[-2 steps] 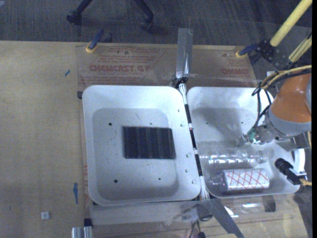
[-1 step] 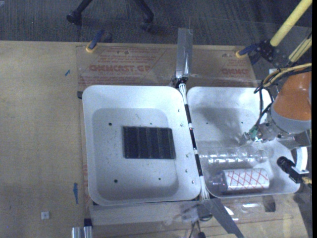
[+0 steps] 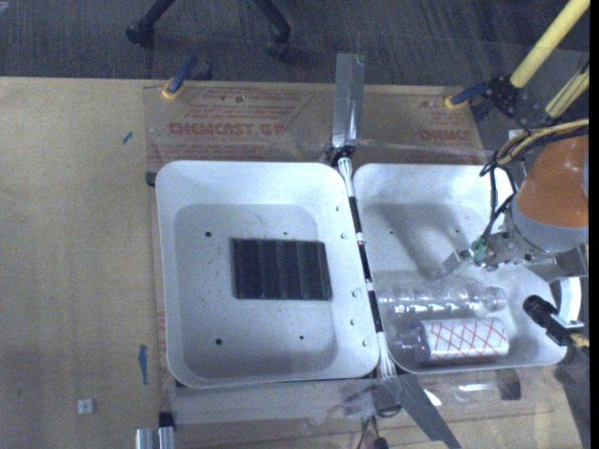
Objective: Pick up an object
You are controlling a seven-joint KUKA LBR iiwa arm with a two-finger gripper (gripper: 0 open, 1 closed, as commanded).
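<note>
A clear plastic bottle (image 3: 447, 299) lies on its side in the right bin (image 3: 412, 199), near the front. Just in front of it lies a white cylinder with a red crisscross pattern (image 3: 465, 339), also on its side. The arm with its orange band (image 3: 554, 190) reaches in from the right. My gripper (image 3: 464, 257) hangs low over the right bin, just behind the bottle's far side and slightly right of the bin's middle. Nothing can be seen held in it. A dark ribbed rectangular slab (image 3: 281, 268) lies flat in the middle of the left bin (image 3: 187, 204).
A divider wall (image 3: 360, 251) separates the two bins. Cables (image 3: 501, 171) loop from the arm over the right bin's back right corner. A black fitting (image 3: 546, 314) sits at the right bin's right rim. Yellow-handled clamps (image 3: 552, 31) stand behind the bench.
</note>
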